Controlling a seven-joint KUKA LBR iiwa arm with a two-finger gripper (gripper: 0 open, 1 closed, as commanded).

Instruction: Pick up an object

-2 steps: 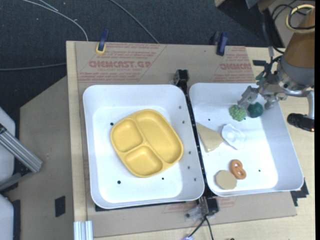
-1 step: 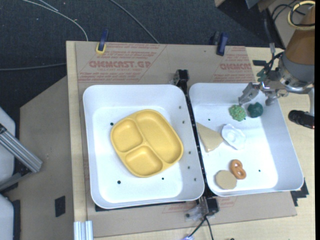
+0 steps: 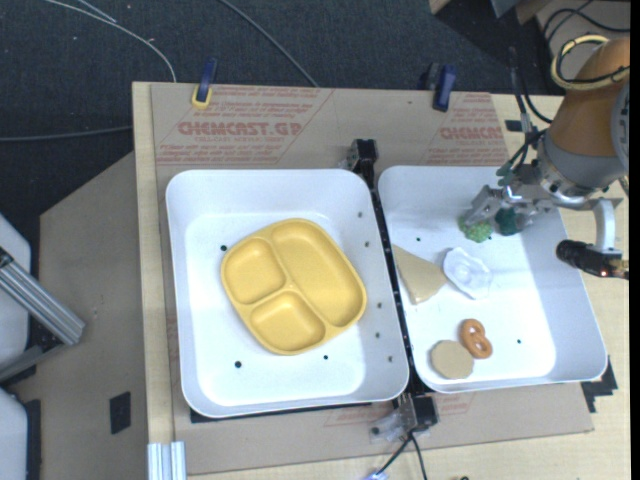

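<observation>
The green object (image 3: 479, 230) lies in the upper part of my right bin (image 3: 570, 358), close to its back wall, and it is the thing nearest my claw (image 3: 497, 211). My claw sits low over it, touching or almost touching its upper right side, with a darker green patch just beside it under my wrist. Whether I am clenched, released or have the thing between my tips, I cannot tell: the metal parts blur together and hide that spot.

Below it in the same bin lie a crumpled clear-white piece (image 3: 468, 270), a tan wedge (image 3: 418, 274) against the divider, an orange pretzel-shaped ring (image 3: 475, 337) and a round tan disc (image 3: 452, 359). These sit well apart from the green object, so I judge they will not crowd the grasp.

The left bin (image 3: 190, 208) carries a yellow divided plate (image 3: 291, 284), far from my reach.

What could go wrong: the green object is small and looks lumpy, so if I am off-centre it could squirt sideways toward the back wall. That wall is near, and my tips might strike it or the bin floor. If I close on only an edge, the thing may drop as I lift.
</observation>
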